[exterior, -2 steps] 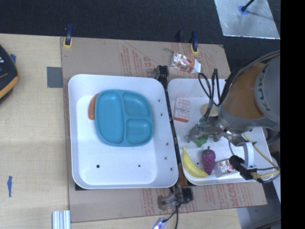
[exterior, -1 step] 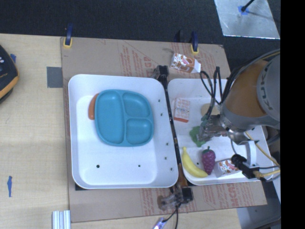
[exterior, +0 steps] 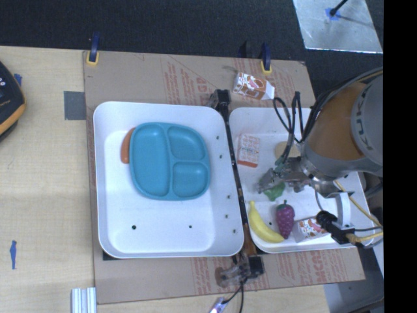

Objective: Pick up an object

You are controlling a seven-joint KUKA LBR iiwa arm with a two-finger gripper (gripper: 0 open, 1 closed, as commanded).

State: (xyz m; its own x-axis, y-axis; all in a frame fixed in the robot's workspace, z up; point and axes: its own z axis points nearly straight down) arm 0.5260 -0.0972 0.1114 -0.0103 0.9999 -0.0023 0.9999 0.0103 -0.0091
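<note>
- The gripper (exterior: pixel 277 180) is hanging low in the middle of the right bin (exterior: pixel 255 118), right over a small green object (exterior: pixel 274 191) that is lying on the bin floor; whether it is grasping that piece, released or clenched, I cannot tell, since the wrist is covering the tips.
- The green object is peeking out just below the tool, so a slightly off-centre closure is likely to be pushing it aside rather than trapping it.
- The grape bunch (exterior: pixel 285 219) and the banana (exterior: pixel 264 224) are crowding the bin's near edge just beside the target, so a sweep that way is risking a knock or a double grab.
- The small carton (exterior: pixel 248 149) is lying flat toward the bin's left wall, near enough for a finger to be catching it.
- Loose black cables (exterior: pixel 287 119) are looping from the wrist over the bin's far edge and could be snagging.
- The arm (exterior: pixel 339 135) is reaching in over the bin's right edge, its orange band above the wrist, tool pointing down and toward the left.
- The left bin (exterior: pixel 111 227) is carrying a blue divided plate (exterior: pixel 171 160), well apart from the work.
</note>
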